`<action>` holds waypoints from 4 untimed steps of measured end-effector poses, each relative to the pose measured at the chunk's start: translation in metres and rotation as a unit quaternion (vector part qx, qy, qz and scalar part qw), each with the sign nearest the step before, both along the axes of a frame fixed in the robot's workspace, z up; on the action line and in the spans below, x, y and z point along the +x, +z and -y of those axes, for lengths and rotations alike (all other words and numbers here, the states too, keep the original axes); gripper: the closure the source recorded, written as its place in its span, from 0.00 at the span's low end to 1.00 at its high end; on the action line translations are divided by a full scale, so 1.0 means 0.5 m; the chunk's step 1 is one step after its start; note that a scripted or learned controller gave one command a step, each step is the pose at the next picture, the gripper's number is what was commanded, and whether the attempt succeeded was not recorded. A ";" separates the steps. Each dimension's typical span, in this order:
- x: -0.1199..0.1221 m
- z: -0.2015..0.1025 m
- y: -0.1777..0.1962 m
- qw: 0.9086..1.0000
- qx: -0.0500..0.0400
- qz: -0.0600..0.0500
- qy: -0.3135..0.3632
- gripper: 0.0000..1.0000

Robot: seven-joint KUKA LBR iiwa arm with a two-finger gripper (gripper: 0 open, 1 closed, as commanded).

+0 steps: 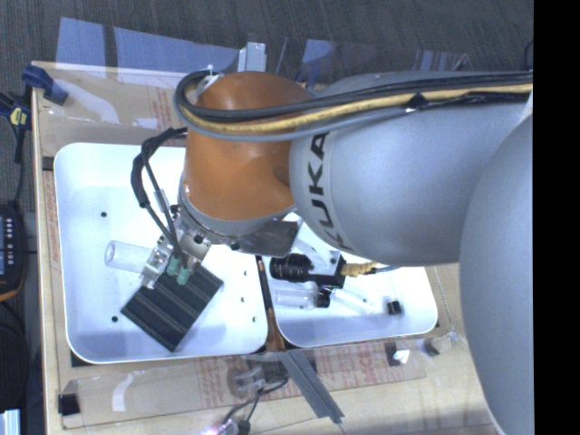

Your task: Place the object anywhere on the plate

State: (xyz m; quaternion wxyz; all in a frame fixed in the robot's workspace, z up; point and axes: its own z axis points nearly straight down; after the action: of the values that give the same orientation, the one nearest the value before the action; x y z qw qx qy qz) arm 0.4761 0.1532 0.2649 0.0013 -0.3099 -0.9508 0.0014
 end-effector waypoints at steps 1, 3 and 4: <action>0.046 -0.131 -0.169 1.000 0.000 -0.001 -0.023 1.00; -0.003 -0.008 -0.287 0.977 -0.001 -0.002 -0.213 1.00; 0.036 -0.100 -0.172 0.931 -0.001 0.000 -0.364 1.00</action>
State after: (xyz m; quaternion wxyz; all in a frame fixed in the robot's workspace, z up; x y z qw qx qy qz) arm 0.4941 0.2029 0.1787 0.0015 -0.6350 -0.7725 0.0018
